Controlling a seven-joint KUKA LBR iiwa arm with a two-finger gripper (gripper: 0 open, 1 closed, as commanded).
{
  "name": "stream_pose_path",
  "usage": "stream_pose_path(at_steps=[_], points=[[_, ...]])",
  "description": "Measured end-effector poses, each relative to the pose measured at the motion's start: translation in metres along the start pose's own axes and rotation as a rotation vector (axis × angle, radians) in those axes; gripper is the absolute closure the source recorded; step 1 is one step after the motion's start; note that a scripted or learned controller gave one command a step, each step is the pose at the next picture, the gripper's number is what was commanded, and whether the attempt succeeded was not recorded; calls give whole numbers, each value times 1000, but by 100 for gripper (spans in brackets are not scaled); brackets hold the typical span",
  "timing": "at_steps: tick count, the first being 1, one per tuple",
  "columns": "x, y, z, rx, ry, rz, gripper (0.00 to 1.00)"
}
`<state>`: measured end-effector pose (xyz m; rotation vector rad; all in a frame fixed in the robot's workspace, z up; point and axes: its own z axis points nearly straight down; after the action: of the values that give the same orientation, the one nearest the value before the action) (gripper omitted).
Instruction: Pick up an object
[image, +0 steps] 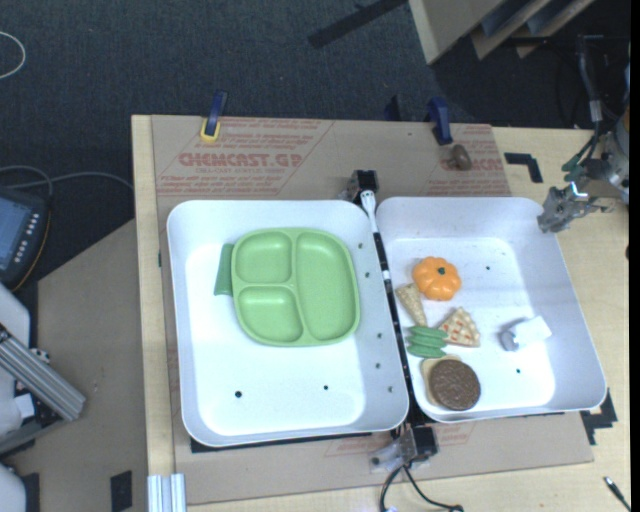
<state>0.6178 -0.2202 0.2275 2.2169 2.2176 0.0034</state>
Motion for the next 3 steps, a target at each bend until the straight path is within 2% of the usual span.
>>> stream_pose_path(at_steps=[1, 2, 3], points=[[50, -10, 10, 9, 5, -3, 100], [108, -20, 0, 8, 5, -5, 100], [155, -40, -8, 9, 5, -4, 100]])
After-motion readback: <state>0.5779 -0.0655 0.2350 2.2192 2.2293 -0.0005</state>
